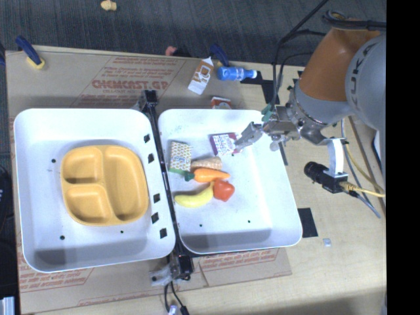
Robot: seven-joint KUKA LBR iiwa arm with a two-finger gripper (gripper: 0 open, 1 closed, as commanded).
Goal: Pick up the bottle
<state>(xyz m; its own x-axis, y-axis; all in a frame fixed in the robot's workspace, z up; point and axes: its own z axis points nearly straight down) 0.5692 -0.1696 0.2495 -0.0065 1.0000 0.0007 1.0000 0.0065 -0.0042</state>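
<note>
- Gripper (244, 138) hovering low at 1 o'clock of right bin (279, 225), beside purple packet (222, 142); grasp state impossible to tell.
- Blue bottle (233, 74) lying outside, at 12 o'clock beyond the rim.
- Best lifted clear, carried to 12, aligned across the body before descending.

2 bins (275, 222) – smooth white plastic; yellow tray (105, 182) – matt plastic; bench sheet (125, 77) – printed cardboard.

Tool (244, 138) over right bin (279, 195) near purple packet (222, 143); blue bottle (235, 74) on bench behind bins.
</note>
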